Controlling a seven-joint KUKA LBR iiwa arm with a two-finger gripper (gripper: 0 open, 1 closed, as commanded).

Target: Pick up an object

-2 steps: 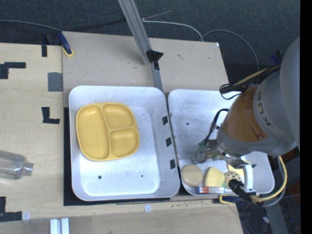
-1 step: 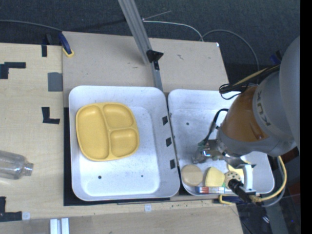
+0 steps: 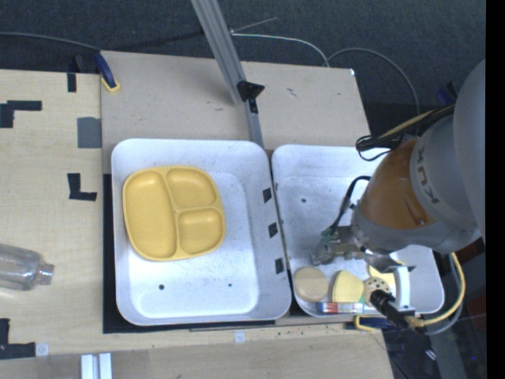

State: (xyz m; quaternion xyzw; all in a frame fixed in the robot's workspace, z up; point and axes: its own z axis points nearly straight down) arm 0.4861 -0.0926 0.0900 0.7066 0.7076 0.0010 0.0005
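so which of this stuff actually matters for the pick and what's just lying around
Part of the job:
- gripper, low in the right bin
- tan round object
- pale yellow object beside it
- flat item along the bin's near wall

Just lying about:
- yellow divided plate in the left bin
- clear bottle on the bench, far left
- blue-handled clamp

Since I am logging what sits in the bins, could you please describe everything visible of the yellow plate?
The yellow plate is a rounded, squarish tray that looks like matte plastic, divided by raised ridges into three compartments: one long one on the view's left and two smaller ones on the right. It lies flat and right way up in the upper left part of the left bin, resting on the bin's floor, with nothing in it or touching it.
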